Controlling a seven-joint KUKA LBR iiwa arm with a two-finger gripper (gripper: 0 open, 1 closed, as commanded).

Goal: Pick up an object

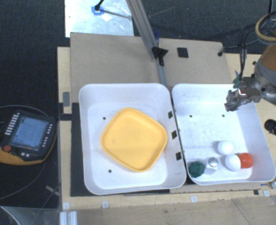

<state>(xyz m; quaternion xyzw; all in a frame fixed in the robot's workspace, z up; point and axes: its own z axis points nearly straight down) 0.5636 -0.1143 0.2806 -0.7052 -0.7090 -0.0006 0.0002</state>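
Clustered in the near corner of the right bin [250,125]: two white balls [225,147], an orange-red ball [246,160] touching the nearer white one, a small silvery piece [212,163] and a dark green lump [197,168] farthest toward the divider. All roundish, so no clear long axis or pointing direction to report; the group as a whole strung out roughly along the right bin's near wall. Up at that bin's far right wall, well apart from the cluster, the gripper [233,102], dark, low over the white floor, nothing visibly between the jaws; how wide they stand cannot be told. Left of the right bin, touching it along the divider, the left bin [93,168] with a yellow square plate [134,138] lying flat in its middle. Beyond the left bin, off the counter [189,69], a teach pendant [25,136] on dark floor.
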